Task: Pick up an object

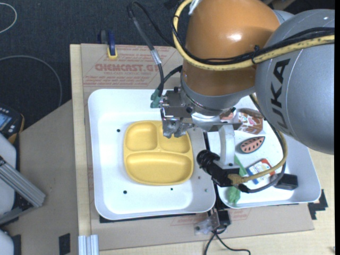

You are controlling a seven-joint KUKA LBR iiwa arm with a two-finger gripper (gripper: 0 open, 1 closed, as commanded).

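Observation:
A yellow divided plate point(156, 158) lies in the left white bin point(106, 142), with two small compartments at the back and one long one in front. My gripper point(171, 129) hangs from the big orange and grey wrist and reaches down onto the plate's back right compartment, near its rim. Nothing that I can make out is lifted. The arm hides much of the right bin point(305, 190).
The right bin holds several small items: a watermelon-slice toy point(251, 144), a brown and white piece point(249, 121), a red and white packet point(258, 168), a green item point(234, 196) and a black block point(287, 182). Black cables point(212, 169) loop over the divide between the bins.

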